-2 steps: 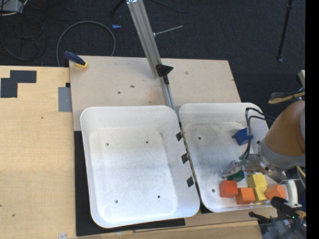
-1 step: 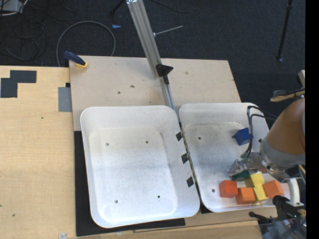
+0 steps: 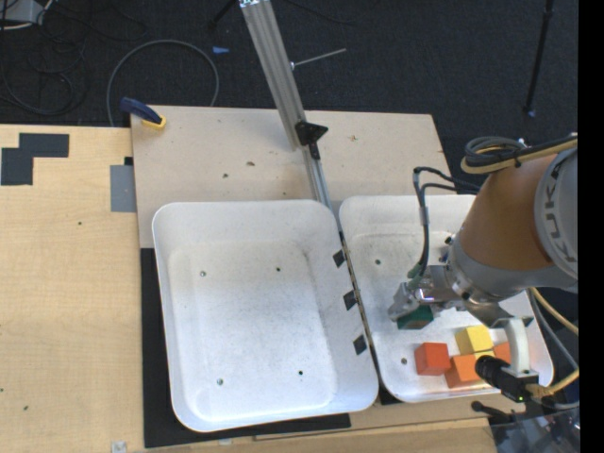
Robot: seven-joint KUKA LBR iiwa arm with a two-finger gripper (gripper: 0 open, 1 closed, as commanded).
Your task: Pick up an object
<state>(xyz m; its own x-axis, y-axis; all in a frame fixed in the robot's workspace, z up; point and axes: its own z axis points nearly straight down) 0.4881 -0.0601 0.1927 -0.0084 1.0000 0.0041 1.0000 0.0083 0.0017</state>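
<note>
My gripper (image 3: 410, 302) hangs low over the middle of the right bin (image 3: 382, 217), at the end of the orange-banded arm (image 3: 510, 225) that comes in from the right. A small dark green object (image 3: 415, 319) lies directly under its tip and touches it or nearly does. I can't make out whether the gripper has hold of it. Near the bin's front right corner sit a red-orange cube (image 3: 433, 358), a yellow block (image 3: 474, 339) and an orange block (image 3: 464, 371), all apart from the gripper.
The left bin (image 3: 166, 225) stands beside the right one, with black clips (image 3: 349, 299) along the shared rim. A slanted aluminium rail (image 3: 278, 64) rises behind the bins. A blue and yellow clamp (image 3: 143, 112) lies at the bench's far left corner.
</note>
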